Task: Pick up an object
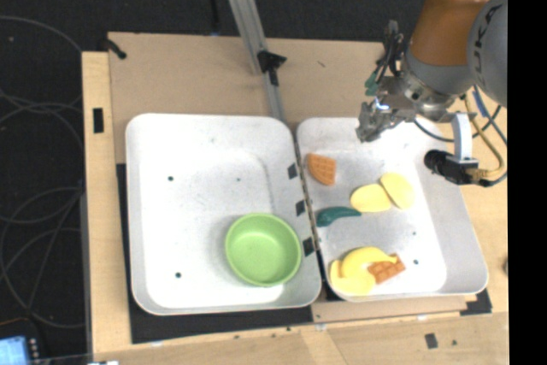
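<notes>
end effector blurred, arm cropped

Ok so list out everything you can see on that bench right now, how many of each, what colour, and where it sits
Bins: two, white, side by side on the bench.
Bowl: one, green, near right corner of the left bin.
Orange piece: one, orange, far left of the right bin.
Teal utensil: one, teal, left side of the right bin by the divide.
Yellow pieces: two, pale yellow, middle of the right bin, touching.
Yellow item: one, yellow, near end of the right bin, with a small orange piece on it.
Metal rail: one, grey, slanting in beyond the bins.
Arm: one, grey and orange, from the right.
Pincer: one, over the right bin's far edge.
</notes>
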Robot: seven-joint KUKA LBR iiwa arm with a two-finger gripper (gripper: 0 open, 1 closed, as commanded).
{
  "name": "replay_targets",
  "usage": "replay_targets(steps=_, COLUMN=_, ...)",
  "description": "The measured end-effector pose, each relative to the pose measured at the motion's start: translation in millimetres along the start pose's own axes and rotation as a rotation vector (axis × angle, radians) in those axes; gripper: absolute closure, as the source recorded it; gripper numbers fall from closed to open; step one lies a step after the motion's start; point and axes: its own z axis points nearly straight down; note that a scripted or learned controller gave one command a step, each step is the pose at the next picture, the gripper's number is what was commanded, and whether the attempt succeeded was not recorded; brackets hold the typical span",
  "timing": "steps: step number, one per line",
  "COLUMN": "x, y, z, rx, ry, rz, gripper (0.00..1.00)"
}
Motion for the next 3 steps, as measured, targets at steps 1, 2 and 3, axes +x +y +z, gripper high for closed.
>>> replay_targets(steps=1, x=54.9, y=4.4, z=-8.6, rx=-0.002, ry=0.002, rz=-0.006, gripper=1.0)
replay_targets(steps=2, x=104.1, y=-1.8, z=-3.8, rx=0.001, ry=0.001, rz=-0.005, gripper=1.0)
replay_targets(steps=3, x=160.0, y=13.2, z=2.1, rx=-0.001, ry=0.001, rz=-0.005, gripper=1.0)
